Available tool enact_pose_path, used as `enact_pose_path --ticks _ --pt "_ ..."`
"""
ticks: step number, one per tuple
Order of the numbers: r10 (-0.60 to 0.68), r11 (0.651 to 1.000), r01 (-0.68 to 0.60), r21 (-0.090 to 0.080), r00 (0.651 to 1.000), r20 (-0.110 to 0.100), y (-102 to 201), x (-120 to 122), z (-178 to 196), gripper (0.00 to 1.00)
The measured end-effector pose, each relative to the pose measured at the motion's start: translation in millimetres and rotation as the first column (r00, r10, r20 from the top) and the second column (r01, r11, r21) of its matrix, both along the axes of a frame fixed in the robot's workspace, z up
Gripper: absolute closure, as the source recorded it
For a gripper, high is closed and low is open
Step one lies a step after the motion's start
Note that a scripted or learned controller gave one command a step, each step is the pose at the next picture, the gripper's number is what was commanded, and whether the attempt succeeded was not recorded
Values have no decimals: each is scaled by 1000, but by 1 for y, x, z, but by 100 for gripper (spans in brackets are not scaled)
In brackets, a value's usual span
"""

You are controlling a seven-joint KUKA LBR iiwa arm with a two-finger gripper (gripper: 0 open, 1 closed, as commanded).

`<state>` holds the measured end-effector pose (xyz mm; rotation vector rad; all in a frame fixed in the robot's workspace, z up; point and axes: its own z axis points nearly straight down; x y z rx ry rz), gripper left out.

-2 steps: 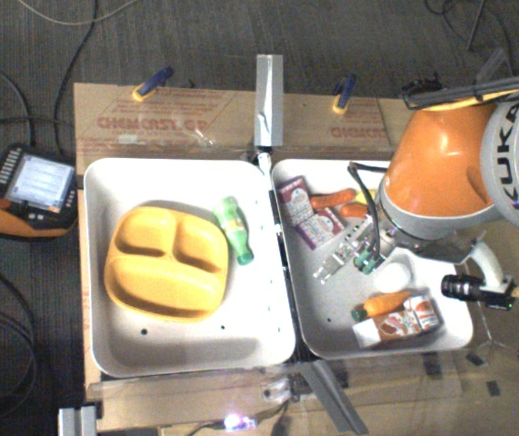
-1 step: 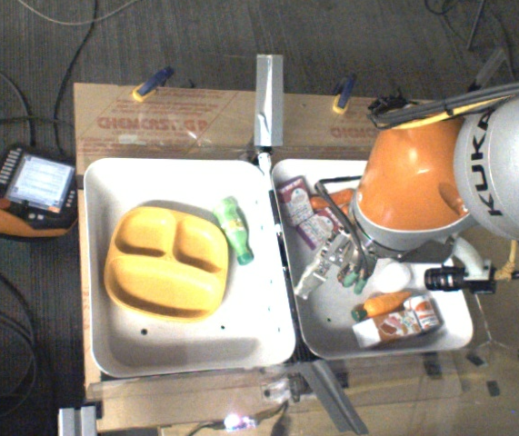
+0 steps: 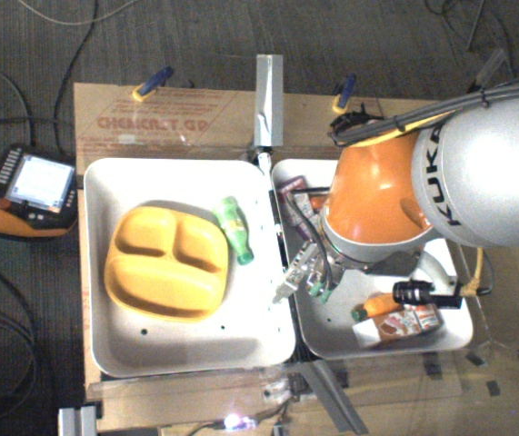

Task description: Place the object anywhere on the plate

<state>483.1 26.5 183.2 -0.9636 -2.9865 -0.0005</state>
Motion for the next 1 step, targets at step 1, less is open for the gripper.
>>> enact_pose_path --ticks 1 --pt "-97 995 97 -2 995 4 -18 2 55 100"
